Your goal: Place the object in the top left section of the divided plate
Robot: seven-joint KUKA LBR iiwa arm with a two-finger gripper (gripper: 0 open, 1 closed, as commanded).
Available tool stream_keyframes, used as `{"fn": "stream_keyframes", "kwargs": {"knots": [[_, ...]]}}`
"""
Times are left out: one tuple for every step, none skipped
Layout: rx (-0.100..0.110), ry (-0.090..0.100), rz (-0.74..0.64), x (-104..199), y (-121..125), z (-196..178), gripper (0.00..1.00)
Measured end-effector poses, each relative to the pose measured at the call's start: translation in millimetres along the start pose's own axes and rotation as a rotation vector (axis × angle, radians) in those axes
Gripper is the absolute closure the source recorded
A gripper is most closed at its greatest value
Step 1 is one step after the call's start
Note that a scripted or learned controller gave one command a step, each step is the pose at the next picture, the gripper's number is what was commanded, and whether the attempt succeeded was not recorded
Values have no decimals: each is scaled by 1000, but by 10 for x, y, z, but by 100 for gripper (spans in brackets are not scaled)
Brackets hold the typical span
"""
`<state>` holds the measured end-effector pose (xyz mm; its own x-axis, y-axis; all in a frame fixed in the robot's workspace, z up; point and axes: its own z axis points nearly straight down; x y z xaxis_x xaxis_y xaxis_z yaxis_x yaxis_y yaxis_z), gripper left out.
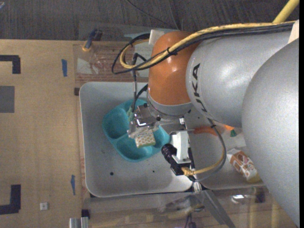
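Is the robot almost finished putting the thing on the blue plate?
Nearly, it seems. The hand is already over the blue divided plate in the white bin, with a pale speckled object right at its tip above the plate. Left: setting it down in the top left section and letting go.

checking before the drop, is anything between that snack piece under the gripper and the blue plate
Nothing visible. The snack piece sits right below the gripper and directly over the blue plate, with no other item between them; the plate sections in view look bare.
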<state>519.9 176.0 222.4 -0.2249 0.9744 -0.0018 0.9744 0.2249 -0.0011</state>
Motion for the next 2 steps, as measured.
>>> {"fn": "stream_keyframes", "kwargs": {"knots": [[-2,0,-292,21,-50,-442,100],[-1,0,-456,-591,-43,-1833,100]]}}
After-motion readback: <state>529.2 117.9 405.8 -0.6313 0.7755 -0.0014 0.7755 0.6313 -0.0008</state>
